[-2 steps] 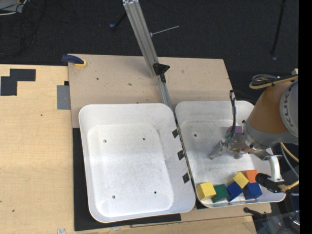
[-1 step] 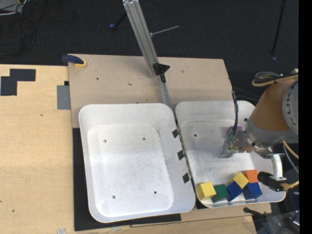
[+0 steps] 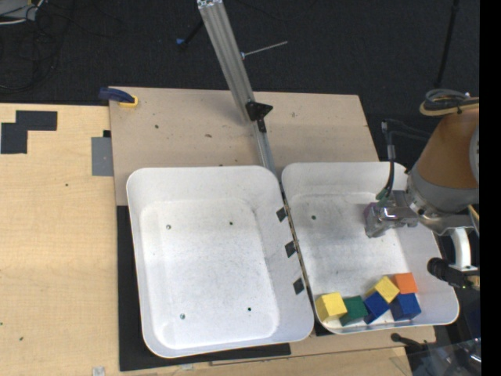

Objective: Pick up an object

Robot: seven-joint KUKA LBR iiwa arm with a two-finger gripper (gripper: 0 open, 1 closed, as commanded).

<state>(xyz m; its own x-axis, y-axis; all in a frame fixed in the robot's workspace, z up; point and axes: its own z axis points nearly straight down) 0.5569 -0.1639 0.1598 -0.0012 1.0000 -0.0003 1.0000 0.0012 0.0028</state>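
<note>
Camera view: hand (image 3: 381, 219) hovers over the right bin (image 3: 337, 210); I cannot tell its state. Blocks (image 3: 374, 300) cluster at the bin's near corner, apart from it. Best target an outer block, like the orange one (image 3: 405, 282).

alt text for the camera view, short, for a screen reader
A grey arm with an orange band reaches in from the right, its gripper over the right white bin, above a cluster of colored blocks (yellow, green, blue, orange) in that bin's near corner. The left white bin sits beside it on a wooden bench.
</note>
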